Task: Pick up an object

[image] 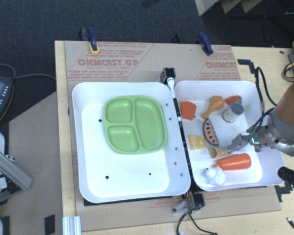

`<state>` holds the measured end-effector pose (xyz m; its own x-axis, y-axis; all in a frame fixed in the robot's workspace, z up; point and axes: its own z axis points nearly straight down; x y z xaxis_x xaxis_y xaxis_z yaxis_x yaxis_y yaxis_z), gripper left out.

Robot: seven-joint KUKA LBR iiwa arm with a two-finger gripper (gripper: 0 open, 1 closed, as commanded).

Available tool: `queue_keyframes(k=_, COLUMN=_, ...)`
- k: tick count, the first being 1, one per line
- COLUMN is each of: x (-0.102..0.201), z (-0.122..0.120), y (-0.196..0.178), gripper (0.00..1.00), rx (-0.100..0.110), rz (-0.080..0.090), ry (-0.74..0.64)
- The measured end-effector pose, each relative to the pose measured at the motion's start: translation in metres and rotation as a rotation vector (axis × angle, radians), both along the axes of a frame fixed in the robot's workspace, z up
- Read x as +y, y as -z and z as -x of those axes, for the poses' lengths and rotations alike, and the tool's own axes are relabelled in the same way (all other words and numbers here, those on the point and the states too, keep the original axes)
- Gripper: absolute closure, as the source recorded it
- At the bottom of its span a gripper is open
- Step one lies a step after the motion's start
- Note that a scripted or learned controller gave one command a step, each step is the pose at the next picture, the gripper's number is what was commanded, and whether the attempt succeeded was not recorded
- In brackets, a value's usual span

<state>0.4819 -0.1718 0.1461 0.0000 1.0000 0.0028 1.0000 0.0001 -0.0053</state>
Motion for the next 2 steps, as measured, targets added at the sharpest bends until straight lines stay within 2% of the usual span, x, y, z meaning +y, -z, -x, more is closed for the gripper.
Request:
queue_keyframes(k=1, x=0.008, z=0.004, y=0.046, gripper=0.00, rx=0.001, rz=-0.001, ry=0.000)
queue_keyframes(k=2, x=0.008, z=0.005, y=0.062, gripper=0.00, rx=-0.002, rz=0.001, ry=0.000)
